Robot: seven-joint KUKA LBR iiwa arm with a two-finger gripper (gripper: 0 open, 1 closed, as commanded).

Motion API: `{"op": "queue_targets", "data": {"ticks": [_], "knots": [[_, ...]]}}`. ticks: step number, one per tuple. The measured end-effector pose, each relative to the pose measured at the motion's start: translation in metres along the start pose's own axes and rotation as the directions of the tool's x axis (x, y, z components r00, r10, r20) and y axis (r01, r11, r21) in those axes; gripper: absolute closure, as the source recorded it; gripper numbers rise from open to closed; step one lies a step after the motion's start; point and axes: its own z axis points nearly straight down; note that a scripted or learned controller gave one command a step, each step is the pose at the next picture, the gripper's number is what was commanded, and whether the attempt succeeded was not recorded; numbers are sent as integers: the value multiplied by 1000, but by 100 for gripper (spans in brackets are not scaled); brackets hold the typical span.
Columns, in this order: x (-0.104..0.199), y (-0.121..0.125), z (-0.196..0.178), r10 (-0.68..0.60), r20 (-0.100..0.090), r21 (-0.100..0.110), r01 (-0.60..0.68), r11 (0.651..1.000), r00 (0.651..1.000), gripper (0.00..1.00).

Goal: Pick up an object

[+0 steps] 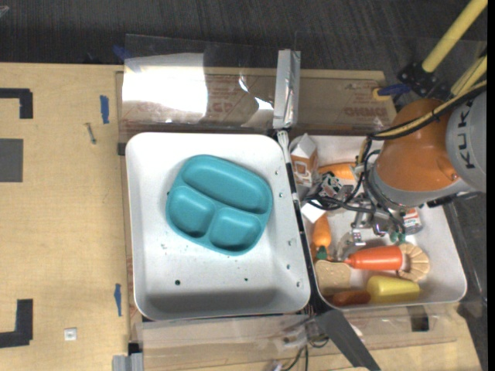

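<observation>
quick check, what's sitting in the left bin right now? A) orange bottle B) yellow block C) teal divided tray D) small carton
C: the teal divided tray lies alone in the left bin, while the toy clutter, including an orange bottle and a yellow block, sits in the right bin under the arm.
</observation>
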Motion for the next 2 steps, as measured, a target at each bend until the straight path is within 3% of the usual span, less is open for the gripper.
{"op": "queue_targets", "data": {"ticks": [1, 2], "knots": [[41, -12, -9, 26, 54, 4, -26, 1000, 998, 0], [47, -11, -15, 20, 29, 1, -20, 1000, 999, 100]]}}
